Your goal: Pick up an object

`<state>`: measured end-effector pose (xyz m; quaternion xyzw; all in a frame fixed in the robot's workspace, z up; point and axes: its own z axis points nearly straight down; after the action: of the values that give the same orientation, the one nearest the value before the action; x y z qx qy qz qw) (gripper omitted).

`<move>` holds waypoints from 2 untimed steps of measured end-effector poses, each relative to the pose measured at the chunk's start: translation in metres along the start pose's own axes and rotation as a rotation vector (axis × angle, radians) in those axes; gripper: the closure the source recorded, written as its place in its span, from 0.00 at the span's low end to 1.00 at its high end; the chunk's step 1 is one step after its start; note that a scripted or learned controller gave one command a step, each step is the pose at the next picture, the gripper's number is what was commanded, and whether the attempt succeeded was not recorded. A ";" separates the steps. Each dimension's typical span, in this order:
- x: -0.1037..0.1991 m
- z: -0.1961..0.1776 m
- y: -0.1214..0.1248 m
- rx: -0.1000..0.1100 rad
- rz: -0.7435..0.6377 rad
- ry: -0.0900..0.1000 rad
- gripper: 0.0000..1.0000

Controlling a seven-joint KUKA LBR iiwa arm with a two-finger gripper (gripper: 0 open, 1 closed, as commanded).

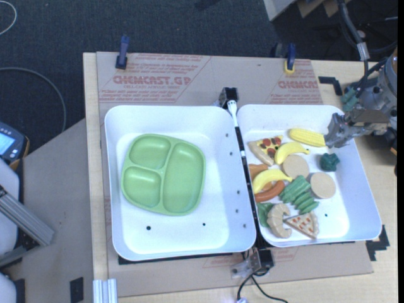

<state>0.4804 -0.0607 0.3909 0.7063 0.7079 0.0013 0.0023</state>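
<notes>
Gripper (pixel 336 135) low over right bin (pixel 360 216) — just beside corn cob (pixel 307 136), above broccoli (pixel 328 163) — jaw state impossible to tell.

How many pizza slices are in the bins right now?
2. One pizza slice lies at the far left of the right bin, beside a banana. The other pizza slice lies at the near edge of the food pile. More could be buried under the pile.

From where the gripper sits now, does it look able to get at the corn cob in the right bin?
Probably yes. The gripper hangs at the right bin's far right edge, right beside the corn cob, which lies on top with nothing over it.
</notes>
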 end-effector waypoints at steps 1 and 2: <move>0.041 -0.146 0.000 -0.015 -0.004 0.002 1.00; 0.026 -0.006 -0.002 0.021 0.006 0.001 1.00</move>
<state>0.4780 -0.0345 0.3968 0.7083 0.7058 -0.0056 -0.0054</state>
